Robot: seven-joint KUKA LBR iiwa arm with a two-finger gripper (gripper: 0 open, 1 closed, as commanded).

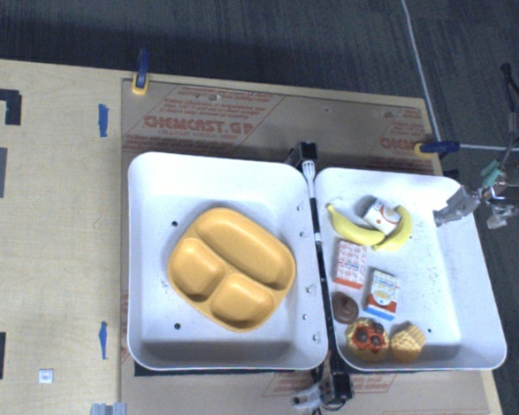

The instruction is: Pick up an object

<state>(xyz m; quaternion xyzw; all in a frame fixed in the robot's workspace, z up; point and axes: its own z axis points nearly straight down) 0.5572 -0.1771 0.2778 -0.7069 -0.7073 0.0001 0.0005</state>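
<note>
Here banana (375, 234) lies curved, long axis running left-right.

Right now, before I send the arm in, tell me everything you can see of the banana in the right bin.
The banana is yellow with a smooth, glossy, plastic-like skin, probably a toy. It lies flat in the far left part of the right bin, curved like a U opening toward the far wall, one pointed end at left, the other rising at right. A small white and red carton sits in its curve, touching it. A pink box lies just below it.
</note>
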